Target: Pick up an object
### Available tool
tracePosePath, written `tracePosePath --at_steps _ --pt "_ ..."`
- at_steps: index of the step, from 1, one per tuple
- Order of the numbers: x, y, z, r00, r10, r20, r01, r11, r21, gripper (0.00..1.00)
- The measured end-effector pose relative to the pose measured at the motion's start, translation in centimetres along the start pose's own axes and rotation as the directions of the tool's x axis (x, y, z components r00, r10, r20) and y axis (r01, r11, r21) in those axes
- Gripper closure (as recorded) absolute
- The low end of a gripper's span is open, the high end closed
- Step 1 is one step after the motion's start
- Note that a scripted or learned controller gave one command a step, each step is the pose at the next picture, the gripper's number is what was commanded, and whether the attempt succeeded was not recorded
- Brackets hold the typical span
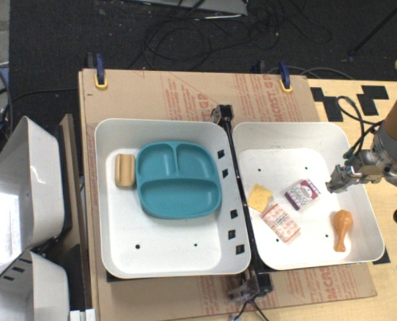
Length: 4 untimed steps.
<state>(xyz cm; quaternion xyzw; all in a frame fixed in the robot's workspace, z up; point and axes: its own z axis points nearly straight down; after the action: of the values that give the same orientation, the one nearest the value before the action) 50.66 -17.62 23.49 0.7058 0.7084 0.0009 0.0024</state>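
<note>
In the right bin [285,139] lie a yellow cheese-like wedge [260,197], a pink patterned packet [281,223], a small purple and white packet [302,194] and an orange toy drumstick [342,229]. My gripper [339,178] hangs at the bin's right side, just right of the purple packet and above the drumstick. It holds nothing that I can see. The left bin [118,246] holds a teal divided plate [179,179] and a tan bread-like block [124,170] at the plate's left.
The two bins meet at a black divider [237,199] on a cardboard-covered bench [185,92]. White containers [24,192] stand off the bench at the far left. Cables lie on the dark floor behind.
</note>
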Motion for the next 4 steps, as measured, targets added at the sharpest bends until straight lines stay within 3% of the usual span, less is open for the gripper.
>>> tracePosePath --at_steps 3,4 --pt "17.3 1.7 1.9 1.0 -0.005 -0.004 0.005 1.0 0.007 1.0" --pt "22.4 2.5 0.5 1.0 -0.004 -0.003 0.004 1.0 0.004 1.0"
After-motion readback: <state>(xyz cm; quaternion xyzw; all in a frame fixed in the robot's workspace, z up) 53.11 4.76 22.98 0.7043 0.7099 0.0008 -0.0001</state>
